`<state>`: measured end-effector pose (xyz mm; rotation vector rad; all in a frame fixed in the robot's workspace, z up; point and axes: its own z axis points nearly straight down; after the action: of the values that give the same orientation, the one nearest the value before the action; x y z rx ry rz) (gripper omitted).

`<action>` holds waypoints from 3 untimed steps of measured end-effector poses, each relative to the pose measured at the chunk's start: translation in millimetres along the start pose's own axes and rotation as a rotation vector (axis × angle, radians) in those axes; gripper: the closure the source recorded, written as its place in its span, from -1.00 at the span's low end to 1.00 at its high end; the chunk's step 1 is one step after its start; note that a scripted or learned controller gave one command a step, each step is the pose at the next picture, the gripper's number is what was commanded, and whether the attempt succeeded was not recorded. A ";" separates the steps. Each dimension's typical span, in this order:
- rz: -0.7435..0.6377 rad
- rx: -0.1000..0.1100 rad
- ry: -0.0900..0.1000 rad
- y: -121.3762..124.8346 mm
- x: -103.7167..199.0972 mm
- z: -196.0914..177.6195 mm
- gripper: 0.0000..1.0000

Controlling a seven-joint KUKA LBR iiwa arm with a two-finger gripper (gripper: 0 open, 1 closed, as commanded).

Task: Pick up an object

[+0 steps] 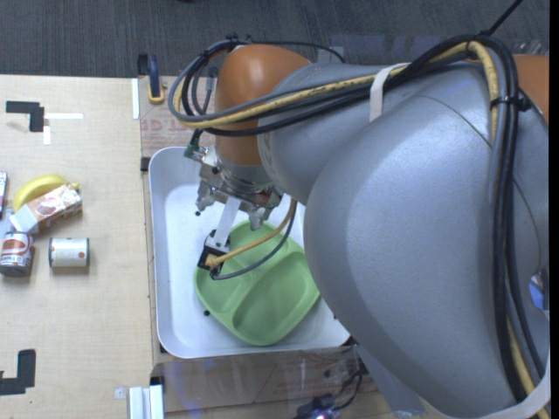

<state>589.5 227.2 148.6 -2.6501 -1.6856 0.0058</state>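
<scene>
Green dish [262, 299] lies in the white bin [175, 234], gripper [234, 206] just above its rim; you cannot tell how open it is. Expect the shallow rim to slip if pinched off-centre.

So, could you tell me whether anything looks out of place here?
A banana, a packet, a red can and a pale can lie on the bench, left of the white bin and outside it; the green dish lies inside.
</scene>
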 end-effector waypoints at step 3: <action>0.034 -0.001 0.001 28.4 7.3 -8.7 -1.00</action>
<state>618.4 221.7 157.3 -2.6795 -1.6402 0.0037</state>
